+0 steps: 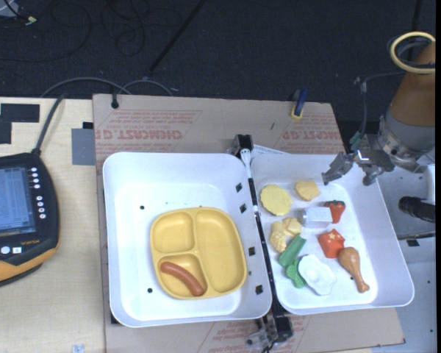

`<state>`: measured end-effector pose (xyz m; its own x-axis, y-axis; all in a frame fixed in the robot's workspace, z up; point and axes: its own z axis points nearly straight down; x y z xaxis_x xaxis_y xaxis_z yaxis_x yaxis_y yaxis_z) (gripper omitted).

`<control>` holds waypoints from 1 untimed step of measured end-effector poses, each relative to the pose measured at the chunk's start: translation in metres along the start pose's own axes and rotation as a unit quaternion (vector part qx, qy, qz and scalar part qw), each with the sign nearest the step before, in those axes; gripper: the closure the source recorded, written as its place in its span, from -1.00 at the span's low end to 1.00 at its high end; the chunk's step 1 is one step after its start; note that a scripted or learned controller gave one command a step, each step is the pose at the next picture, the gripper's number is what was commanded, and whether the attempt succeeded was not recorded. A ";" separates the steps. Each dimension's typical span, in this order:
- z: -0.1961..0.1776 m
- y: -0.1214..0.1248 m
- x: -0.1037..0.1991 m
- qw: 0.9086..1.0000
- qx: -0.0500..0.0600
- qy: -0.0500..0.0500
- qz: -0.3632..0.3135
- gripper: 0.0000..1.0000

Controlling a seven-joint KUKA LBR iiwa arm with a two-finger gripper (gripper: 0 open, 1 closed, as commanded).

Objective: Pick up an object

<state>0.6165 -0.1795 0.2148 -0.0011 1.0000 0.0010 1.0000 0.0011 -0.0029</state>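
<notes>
Up at the far right corner of the right bin (397, 289), the gripper (350, 169) hangs above the rim with its two dark fingers spread apart and nothing between them. The grey wrist and the orange band above it (415, 98) rise behind it toward the right edge.

Every toy food piece lies below and to the left of the jaws. Nearest is a small yellow cookie-like piece (306, 190), just down-left of the fingertips. A little farther left sits a flat round yellow disc (275, 200). Straight below the jaws is a red pepper (336, 210) touching a small white block (317, 215). Beyond that come a red strawberry-like piece (331, 243), a corn cob (281, 234), a green bean pod (292, 250), a white piece with green under it (314, 275), and a brown chicken drumstick (352, 265) — the farthest of the group from the jaws on the right side.

Well away to the left, the left bin (132, 175) holds a yellow divided plate (220, 248) with a sausage (181, 278) in its near compartment. A teach pendant (15, 212) lies on the bench at the far left — well apart from the arm.
</notes>
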 end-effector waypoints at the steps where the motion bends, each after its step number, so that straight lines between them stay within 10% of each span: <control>1: -0.299 -0.063 0.047 1.000 -0.009 -0.002 -0.001 -1.00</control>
<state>0.5540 -0.1326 0.5139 -0.0033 1.0000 -0.0025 0.9999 0.0034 0.0149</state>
